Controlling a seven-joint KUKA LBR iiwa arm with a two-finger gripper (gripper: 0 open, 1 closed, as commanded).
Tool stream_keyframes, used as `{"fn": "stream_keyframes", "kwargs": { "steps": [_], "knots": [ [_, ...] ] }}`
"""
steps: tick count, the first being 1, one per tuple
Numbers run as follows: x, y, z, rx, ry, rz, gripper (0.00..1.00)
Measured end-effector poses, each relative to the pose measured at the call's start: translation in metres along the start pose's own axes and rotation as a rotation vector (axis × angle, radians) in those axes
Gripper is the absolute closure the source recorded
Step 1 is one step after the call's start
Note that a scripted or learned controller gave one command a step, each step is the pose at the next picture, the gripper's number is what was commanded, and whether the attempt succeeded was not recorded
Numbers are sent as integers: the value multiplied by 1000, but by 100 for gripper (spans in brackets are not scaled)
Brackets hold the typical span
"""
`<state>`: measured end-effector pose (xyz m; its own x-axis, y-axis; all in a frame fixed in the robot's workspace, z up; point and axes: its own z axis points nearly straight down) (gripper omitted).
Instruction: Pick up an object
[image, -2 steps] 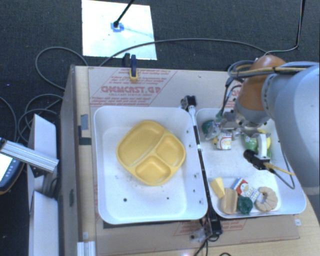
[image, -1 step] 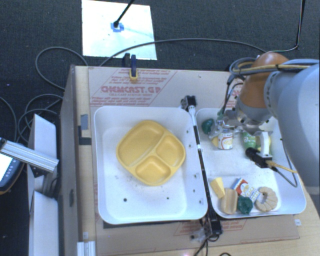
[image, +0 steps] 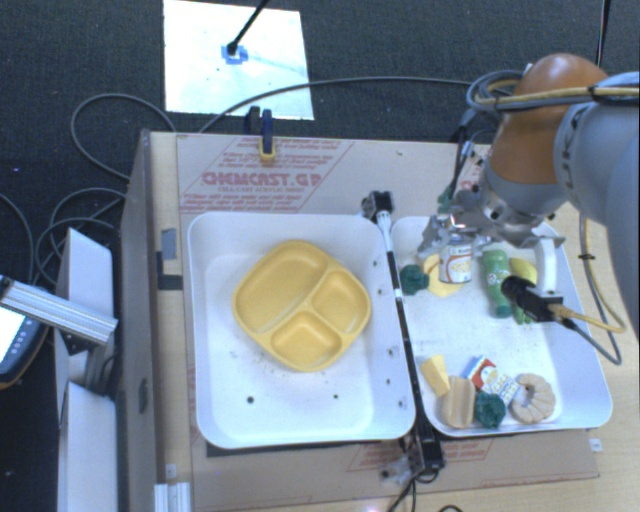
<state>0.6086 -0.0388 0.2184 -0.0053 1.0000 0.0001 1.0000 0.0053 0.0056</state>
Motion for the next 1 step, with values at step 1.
{"fn": "stream_keyframes", "kwargs": {
  "steps": [1],
  "knots": [
    [57, -1, 17, 5, 1, 0, 100]
  ]
}}
